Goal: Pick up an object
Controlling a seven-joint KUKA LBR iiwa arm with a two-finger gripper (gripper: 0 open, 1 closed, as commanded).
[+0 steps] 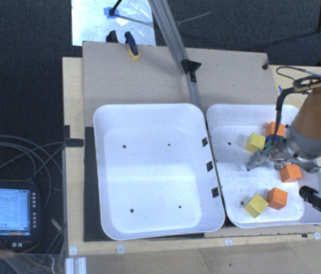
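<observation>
Blocks are what we have to choose from, all lying in the right bin [223, 124]: a yellow block [256, 142] near the bin's middle, an orange block [273, 129] just behind it and partly hidden by the arm, another orange block [291, 173] just beside the wrist, and a yellow block [256, 205] touching an orange block [277, 198] toward the near rim. The left bin [149, 116] holds nothing we would go for.

The gripper [267, 154] sits low in the right bin, between the upper yellow block and the orange one by the wrist. We cannot tell how it is set, as the wrist covers it, and we see nothing held in it.

We judge these blocks to be small, light and rigid, probably foam or wood, so they should not crush or deform. Their flat faces invite a pinch across two opposite sides. A light block slides easily on the smooth white floor, so we would centre over it first. The touching pair looks hardest to take.
</observation>
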